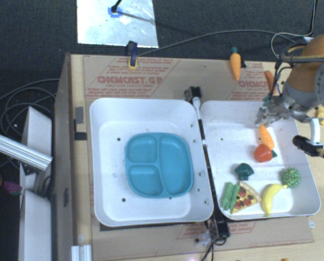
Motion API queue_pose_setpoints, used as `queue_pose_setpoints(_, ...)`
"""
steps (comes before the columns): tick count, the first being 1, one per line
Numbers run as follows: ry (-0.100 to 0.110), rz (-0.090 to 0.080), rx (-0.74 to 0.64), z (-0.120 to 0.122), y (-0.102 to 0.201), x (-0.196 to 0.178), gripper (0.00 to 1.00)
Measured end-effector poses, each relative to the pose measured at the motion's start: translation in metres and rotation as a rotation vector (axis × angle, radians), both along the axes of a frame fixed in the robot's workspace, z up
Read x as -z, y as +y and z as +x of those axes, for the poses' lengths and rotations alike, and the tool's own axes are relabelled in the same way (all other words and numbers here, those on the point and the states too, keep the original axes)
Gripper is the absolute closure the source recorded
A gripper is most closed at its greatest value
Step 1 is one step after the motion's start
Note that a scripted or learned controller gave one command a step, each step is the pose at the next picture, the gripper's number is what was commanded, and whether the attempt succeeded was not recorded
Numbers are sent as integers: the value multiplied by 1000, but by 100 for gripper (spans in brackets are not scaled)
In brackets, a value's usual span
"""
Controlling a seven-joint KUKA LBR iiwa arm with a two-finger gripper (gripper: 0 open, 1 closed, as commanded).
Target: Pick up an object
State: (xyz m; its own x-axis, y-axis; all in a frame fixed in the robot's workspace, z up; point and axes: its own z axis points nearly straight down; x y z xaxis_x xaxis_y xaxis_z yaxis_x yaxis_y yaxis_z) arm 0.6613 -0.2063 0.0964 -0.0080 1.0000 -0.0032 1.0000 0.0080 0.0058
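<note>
Fingers: state cannot be told; positioned just above carrot in right bin. No object lifted; grasp and lift remain.

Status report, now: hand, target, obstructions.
Hand low in right bin, far end, over carrot; grip state unreadable. Carrot lying on bin floor. Red pepper right beside carrot; other food nearer the bin's front.
</note>
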Motion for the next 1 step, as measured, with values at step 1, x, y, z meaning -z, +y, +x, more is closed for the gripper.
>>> queue_pose_setpoints(1,1,2,3,-24,45,-41,100)
